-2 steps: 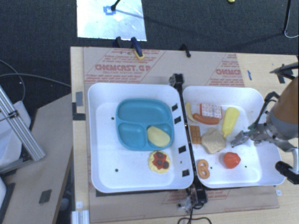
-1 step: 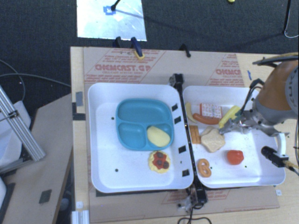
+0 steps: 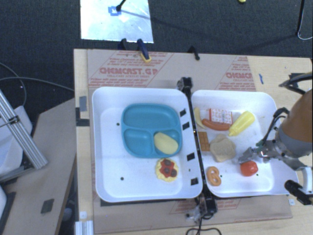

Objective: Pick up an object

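Observation:
In the right bin lie a red tomato, a slice of bread, a pretzel, a sausage, a yellow bottle, a red and white box and a brown cracker. My gripper reaches in from the right and hangs low, just above the tomato and right of the bread. Nothing shows held in it.
The left bin holds a blue divided plate with a yellow potato-like piece on it, and a small pizza in front. A black divider runs between the bins. The arm's body covers the right bin's right edge.

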Tool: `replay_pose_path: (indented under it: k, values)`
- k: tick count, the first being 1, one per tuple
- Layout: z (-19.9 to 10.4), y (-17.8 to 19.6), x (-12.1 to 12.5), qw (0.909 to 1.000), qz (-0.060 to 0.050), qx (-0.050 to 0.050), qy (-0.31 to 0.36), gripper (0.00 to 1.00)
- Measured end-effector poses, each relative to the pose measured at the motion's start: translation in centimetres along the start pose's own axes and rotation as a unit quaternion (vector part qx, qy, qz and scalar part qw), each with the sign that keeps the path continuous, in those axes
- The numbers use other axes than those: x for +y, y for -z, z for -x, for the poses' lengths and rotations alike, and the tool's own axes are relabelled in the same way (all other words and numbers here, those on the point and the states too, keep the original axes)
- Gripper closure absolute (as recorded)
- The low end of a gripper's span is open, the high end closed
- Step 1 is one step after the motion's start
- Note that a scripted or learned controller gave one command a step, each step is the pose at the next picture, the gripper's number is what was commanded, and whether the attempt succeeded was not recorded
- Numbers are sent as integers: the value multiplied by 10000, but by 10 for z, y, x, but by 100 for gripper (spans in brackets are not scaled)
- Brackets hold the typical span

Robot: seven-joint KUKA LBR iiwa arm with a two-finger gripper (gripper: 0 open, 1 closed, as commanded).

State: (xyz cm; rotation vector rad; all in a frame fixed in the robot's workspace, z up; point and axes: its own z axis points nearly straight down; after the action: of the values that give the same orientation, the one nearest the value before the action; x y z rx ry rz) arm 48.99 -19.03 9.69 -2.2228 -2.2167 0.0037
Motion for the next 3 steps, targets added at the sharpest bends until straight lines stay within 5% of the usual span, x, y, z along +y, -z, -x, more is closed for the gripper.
replay_pose_path:
  k: [2,3]
  values:
    - [16,-12,-3,10000,24,-2,18,0]
    - [-89,-13,-3,10000,16,28,79,0]
